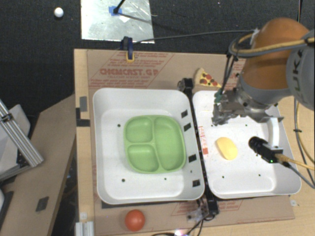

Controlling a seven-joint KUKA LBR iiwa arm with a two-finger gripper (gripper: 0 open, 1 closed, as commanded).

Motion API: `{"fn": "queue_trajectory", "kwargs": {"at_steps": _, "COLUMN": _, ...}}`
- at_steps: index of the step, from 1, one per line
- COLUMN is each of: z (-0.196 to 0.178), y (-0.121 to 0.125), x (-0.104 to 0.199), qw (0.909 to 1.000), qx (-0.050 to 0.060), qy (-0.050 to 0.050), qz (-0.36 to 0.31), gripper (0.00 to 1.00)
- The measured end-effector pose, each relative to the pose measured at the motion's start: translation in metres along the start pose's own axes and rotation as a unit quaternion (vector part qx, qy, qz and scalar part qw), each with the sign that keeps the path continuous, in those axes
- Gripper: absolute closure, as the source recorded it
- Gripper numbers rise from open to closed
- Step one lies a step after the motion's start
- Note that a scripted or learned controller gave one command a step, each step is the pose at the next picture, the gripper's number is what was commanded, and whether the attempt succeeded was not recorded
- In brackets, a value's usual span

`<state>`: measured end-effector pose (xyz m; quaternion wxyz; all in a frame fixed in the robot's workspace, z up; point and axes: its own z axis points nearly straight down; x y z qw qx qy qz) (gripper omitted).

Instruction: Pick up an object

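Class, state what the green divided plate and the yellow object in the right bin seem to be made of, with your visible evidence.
Green divided plate: probably moulded plastic with a satin finish, judging by its even colour and smooth, rounded compartment ridges.
Yellow object: likely plastic or foam toy food with a matte finish, given the uniform pale yellow and lack of glare.

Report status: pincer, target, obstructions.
Pincer over right bin, near its left wall. Yellow oval lies loose just in front of it. Nothing between them.

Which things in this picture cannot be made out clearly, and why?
Right bin: far right corner, camera view, hidden behind the arm.
Yellow object: camera view, too blurred to name its kind.
Red print on the board: camera view, partly covered by the left bin.
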<state>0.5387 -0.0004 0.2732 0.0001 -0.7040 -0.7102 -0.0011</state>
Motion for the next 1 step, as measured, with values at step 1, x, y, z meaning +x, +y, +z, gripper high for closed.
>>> {"fn": "queue_trajectory", "kwargs": {"at_steps": 1, "z": 0.0026, "y": -0.0044, "x": 0.0580, "qw": 1.0000, "qx": 0.000, "qy": 0.000, "qz": 0.000, "gripper": 1.00}}
